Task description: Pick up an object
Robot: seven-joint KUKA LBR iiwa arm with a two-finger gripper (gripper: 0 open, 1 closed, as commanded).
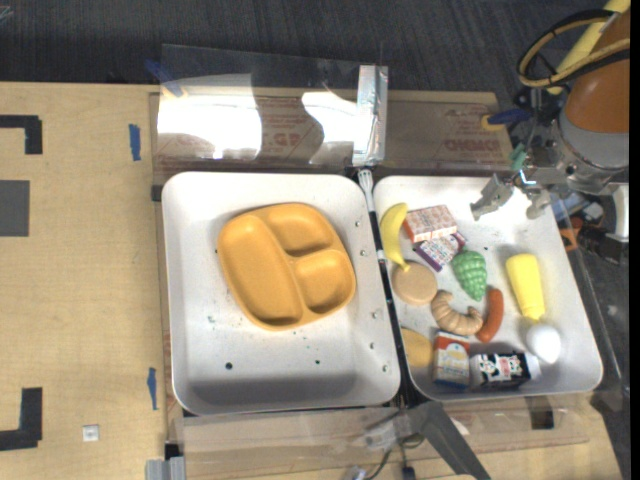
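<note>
The right bin [575,268] holds several toy foods: a banana [392,234], a pink and white box [432,222], a purple packet [438,252], a green vegetable [470,272], a yellow block [526,284], a round biscuit [415,286], a croissant [457,316], a red sausage [493,313], a white egg [545,343], a small milk bottle [498,368] and a red carton [451,359]. My gripper [514,200] hangs over the bin's far right corner, open, with nothing between its fingers, above and right of the box.
The left bin [190,228] carries a yellow divided plate [287,263]. A clear plastic sheet [265,118] stands behind the bins. The bins' shared wall [375,268] runs next to the banana. Yellow cables [565,43] loop above the arm's orange band [600,98].
</note>
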